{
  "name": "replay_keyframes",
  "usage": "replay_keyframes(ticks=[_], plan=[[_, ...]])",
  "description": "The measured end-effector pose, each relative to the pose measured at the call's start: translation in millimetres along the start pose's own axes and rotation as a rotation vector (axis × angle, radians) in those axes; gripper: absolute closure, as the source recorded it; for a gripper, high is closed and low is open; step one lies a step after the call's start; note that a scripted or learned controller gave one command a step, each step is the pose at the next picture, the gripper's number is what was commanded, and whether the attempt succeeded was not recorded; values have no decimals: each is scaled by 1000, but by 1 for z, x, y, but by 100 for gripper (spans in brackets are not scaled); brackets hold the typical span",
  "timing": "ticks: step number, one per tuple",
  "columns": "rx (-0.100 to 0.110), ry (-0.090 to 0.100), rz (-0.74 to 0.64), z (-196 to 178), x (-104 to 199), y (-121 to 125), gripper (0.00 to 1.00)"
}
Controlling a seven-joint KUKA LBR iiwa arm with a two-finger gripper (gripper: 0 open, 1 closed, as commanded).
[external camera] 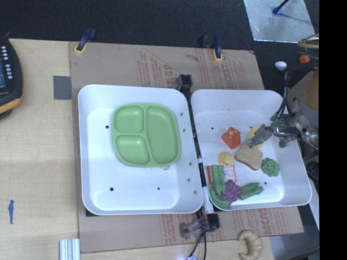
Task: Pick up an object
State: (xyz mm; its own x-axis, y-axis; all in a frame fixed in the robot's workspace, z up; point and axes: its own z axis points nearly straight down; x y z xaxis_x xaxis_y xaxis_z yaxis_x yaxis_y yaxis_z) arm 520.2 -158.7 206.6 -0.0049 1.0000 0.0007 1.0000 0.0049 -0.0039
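So you've got two white bins side by side on the table (43, 161). The left bin (95, 188) holds just a green divided plate (146, 135) with three compartments, sitting toward the upper middle.

The right bin (217, 104) has all the toy food: a red strawberry-ish piece (231, 137), a small yellow chunk (226, 158) just below it, a slice of toast (249, 157) next to that, and a broccoli floret (270, 167) on the toast's right. Along the bottom edge you'll see a green pepper (217, 179), a purple bunch (232, 190) and another green veggie (250, 190), all bunched together.

The tool (260, 136) hangs over the right bin just above the toast, next to a yellow piece (254, 129). Can't tell how wide its fingers are from here.
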Motion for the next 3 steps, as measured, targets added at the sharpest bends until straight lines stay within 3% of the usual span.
replay_keyframes(ticks=[1, 2, 3], plan=[[4, 2, -8, 98, 65, 41, 0], [-7, -4, -1, 113, 64, 11, 0], [-9, -2, 0, 112, 51, 68, 0]])
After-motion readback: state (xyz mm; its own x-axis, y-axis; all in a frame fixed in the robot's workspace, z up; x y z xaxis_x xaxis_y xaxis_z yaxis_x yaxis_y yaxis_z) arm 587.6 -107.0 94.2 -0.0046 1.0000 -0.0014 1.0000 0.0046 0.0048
